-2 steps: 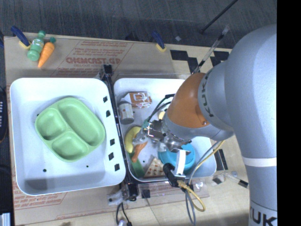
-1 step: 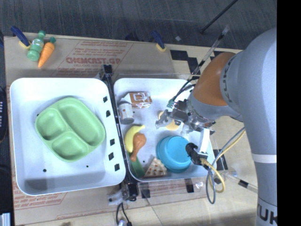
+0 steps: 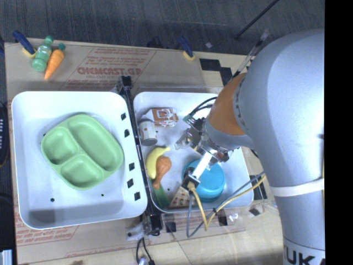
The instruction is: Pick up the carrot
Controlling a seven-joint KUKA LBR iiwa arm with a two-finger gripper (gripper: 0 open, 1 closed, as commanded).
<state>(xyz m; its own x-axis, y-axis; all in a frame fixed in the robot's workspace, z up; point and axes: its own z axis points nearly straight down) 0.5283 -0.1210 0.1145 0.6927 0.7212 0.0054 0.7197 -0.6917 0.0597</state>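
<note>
The two-finger gripper (image 3: 190, 137) hangs over the right shallow white bin (image 3: 179, 100); whether it is open or closed cannot be determined. The orange toy carrot (image 3: 53, 64) lies well apart, up-left of the gripper, outside both bins. Its long axis runs diagonally: leaf end up-right, tip down-left. The grey arm (image 3: 287, 120) slants down from the right.

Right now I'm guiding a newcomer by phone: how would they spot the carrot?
Start at the left bin holding the green plate. Beyond its far left corner, on the cardboard, lies the carrot beside a green bottle. The carrot is the orange, tapered one.
</note>
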